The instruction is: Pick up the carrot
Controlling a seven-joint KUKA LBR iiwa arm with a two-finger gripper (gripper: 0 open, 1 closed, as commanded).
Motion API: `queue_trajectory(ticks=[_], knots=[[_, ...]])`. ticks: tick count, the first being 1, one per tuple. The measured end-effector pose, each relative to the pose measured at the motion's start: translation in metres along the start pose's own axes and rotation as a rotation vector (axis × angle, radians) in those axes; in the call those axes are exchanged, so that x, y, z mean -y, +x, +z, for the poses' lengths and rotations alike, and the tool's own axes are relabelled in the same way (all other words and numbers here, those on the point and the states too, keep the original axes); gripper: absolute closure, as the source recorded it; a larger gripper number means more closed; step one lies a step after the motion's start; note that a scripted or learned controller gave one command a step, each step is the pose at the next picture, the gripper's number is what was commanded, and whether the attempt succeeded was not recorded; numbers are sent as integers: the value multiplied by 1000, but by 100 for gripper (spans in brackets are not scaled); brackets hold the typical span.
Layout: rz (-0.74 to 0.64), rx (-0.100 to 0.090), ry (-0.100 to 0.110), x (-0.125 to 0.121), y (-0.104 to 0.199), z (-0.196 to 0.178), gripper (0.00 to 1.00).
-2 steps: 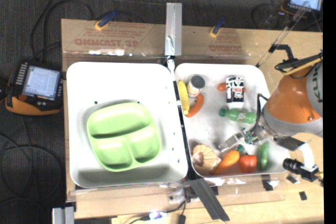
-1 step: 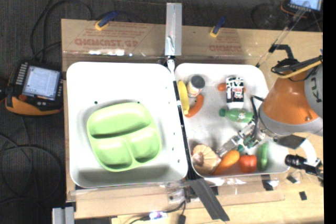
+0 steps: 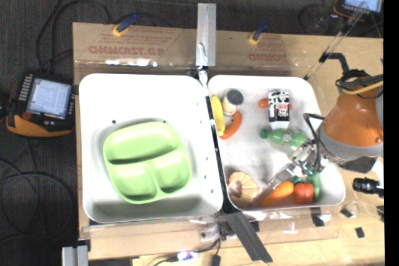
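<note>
— Bins [image 3: 87, 134] sit side by side; why is the arm [image 3: 352, 124] over the right one?

— Its carrot [image 3: 278, 192] lies there, near edge, beside a tomato [image 3: 304, 192] (crowded corner). Gripper [image 3: 298, 166] hovers just above, grip unclear.

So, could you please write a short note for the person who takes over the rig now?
Tool: low in the right bin, near its front right corner, just above the carrot; whether it grips anything cannot be told.
Carrot: lying at the front of the right bin, between a shell-like toy and a tomato.
Done: approach.
Left: grasp and lift the carrot.
</note>
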State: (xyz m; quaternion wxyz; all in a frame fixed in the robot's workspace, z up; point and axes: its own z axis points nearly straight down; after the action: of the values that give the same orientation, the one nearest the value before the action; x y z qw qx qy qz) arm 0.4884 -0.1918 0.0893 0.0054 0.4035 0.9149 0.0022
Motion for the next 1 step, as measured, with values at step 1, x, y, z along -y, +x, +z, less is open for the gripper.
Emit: queue_trajectory(ticks=[1], knots=[[0,2,-4,-2,0,-10,100]])
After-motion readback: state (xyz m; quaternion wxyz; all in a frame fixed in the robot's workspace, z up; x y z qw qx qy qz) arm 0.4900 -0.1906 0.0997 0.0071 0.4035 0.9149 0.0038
